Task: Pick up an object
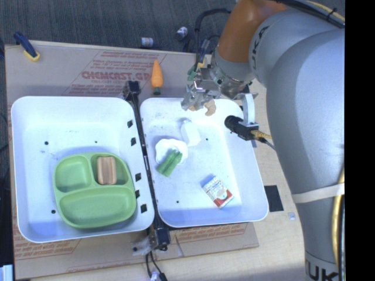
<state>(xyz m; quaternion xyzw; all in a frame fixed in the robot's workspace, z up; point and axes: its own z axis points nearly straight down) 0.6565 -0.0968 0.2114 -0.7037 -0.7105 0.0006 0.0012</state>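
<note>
The pincer [198, 101] hovers at the right bin's [253, 183] upper edge; its grip cannot be told. Approach step: next it must descend over the green piece [169, 162].

**Readable print**

Red lettering on the cardboard sheet [111, 69] under the bins reads "CHEMCAST" — then letters like "GP" — to the left of the gripper [198, 101]. Smaller red lines there are illegible. The arm's base [322, 271] shows "KU".

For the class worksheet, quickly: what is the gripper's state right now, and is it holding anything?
Gripper: above the far edge of the right bin; open or closed cannot be told, and no object is seen in it.
</note>
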